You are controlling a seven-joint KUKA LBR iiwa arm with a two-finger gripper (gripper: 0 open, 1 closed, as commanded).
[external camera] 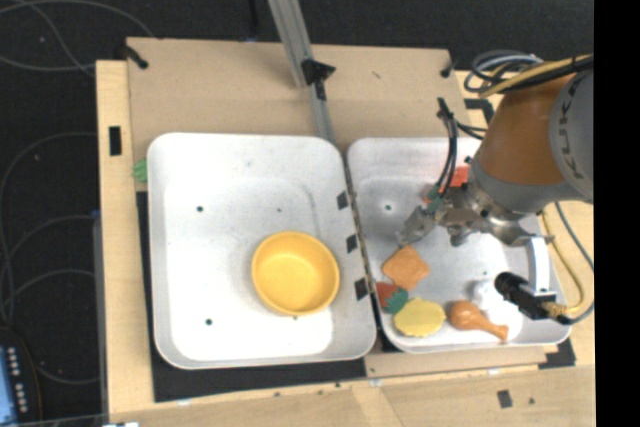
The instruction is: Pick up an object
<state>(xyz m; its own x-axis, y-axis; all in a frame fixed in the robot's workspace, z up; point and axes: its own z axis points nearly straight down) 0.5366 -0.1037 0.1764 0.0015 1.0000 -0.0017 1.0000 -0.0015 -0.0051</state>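
Note:
The right bin [385, 175] holds an orange block [405, 267], a flat yellow round piece [418, 318], an orange drumstick-shaped toy [475, 317], and small green [398, 300] and red [385, 292] pieces by its left wall. My gripper [436, 228] hangs over the middle of this bin, just above and right of the orange block. Its fingers are spread open and nothing sits between them. The orange-banded arm body [525, 140] hides the bin's right part.
A yellow bowl [294, 272] sits in the left bin [200, 175], near its front right. A small red item [459, 177] peeks out beside the arm. A metal pole [285, 0] rises behind the bins. Cables [560, 245] hang off the arm at right.

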